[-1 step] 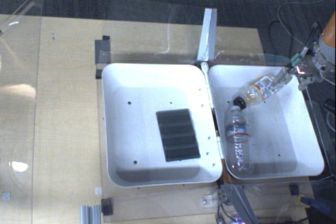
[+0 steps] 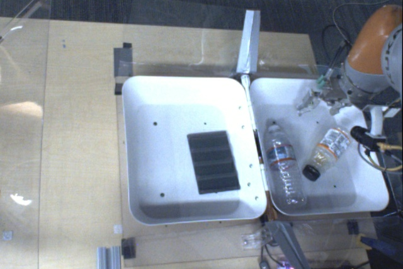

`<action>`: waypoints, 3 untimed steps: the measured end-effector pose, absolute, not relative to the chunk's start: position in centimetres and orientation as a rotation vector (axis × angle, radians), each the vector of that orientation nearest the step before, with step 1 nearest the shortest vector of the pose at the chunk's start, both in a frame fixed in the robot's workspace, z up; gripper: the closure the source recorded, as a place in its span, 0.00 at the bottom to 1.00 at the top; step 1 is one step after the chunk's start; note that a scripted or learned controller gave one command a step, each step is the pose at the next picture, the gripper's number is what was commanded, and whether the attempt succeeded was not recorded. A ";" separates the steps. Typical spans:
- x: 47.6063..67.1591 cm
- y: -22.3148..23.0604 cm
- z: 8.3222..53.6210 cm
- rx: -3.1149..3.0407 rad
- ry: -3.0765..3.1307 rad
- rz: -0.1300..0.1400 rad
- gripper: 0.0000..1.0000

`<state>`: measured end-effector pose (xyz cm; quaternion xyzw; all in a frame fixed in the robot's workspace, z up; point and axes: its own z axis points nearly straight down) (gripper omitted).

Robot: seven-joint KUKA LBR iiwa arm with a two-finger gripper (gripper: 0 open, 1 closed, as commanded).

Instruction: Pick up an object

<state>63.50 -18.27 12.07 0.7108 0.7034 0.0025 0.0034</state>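
my fingers (image 2: 321,99) hang over right bin (image 2: 378,198), top edge; open/shut state: can't tell. two bottles lie below: clear one (image 2: 284,165), dark-cap one (image 2: 326,153). black tray (image 2: 213,162) in left bin (image 2: 145,154).

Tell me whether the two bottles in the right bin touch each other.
Apart. The camera view shows white bin floor between the clear water bottle and the smaller dark-capped bottle.
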 end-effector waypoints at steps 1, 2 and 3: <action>65.1 -17.0 8.7 2.476 1.926 0.007 0.00; 60.7 -18.7 12.8 1.946 2.458 0.006 0.00; 56.4 -20.6 8.9 1.782 2.574 0.007 0.00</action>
